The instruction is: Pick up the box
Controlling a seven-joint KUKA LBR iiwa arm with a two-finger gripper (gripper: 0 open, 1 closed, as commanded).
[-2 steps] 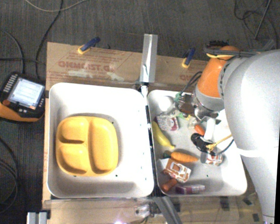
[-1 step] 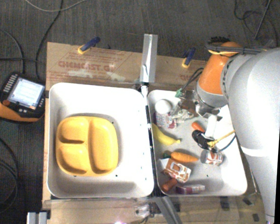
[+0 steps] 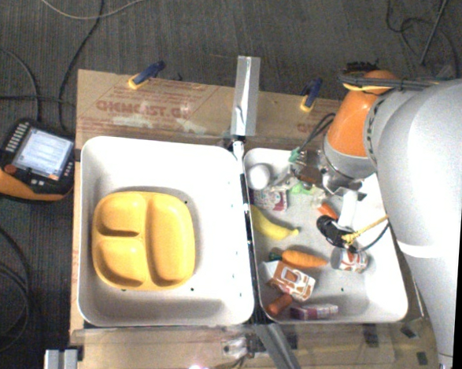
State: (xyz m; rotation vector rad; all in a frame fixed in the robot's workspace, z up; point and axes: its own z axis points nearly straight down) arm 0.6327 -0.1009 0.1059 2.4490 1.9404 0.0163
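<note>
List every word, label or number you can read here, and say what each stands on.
"CHEMIST", red print on the cardboard sheet behind the bins; the rest of that line is blurred.
Print on the box: too small to read.
Print on the pink packet: unreadable.
Display on the pendant screen: too small to read.

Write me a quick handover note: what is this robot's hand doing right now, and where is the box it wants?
Hand: over the far end of the right bin; open or shut cannot be told.
Box: orange and white, lying in the near part of that bin, just on the near side of the carrot and apart from the hand.
Done: nothing yet; the box is not lifted.
Left: bring the hand to the box, grip it, raise it.
</note>
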